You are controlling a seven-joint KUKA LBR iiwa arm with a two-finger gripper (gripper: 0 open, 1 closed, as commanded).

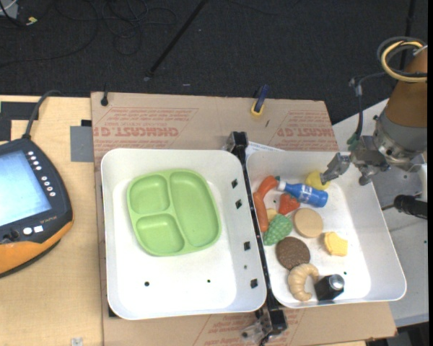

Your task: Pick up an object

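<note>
Your claw (337,169) hangs over the upper right corner of the right bin (372,229), just beside the yellow piece (316,179) at the top of the pile. One grey finger shows, angled down and to the left; you cannot tell from this view whether the claw is spread or pressed together, and nothing is seen gripped in it.

The objects to pick all lie in the right bin, crowded toward its left half. The blue bottle (303,192) lies on its side with its white cap pointing left, touching the yellow piece. Left of it lies an orange carrot-like piece (263,193), and below that a green textured piece (278,229) next to a small red piece (288,204). A tan disc (309,223) sits at the centre, a dark brown disc (294,251) below it, and a yellow block (336,244) to the right. A croissant (301,280) and a black object (329,287) rest near the bin's lower edge.

The left bin (130,280) holds a green divided tray (174,212). A handheld control pendant (22,200) lies on the worktop (65,294) at the far left.
</note>
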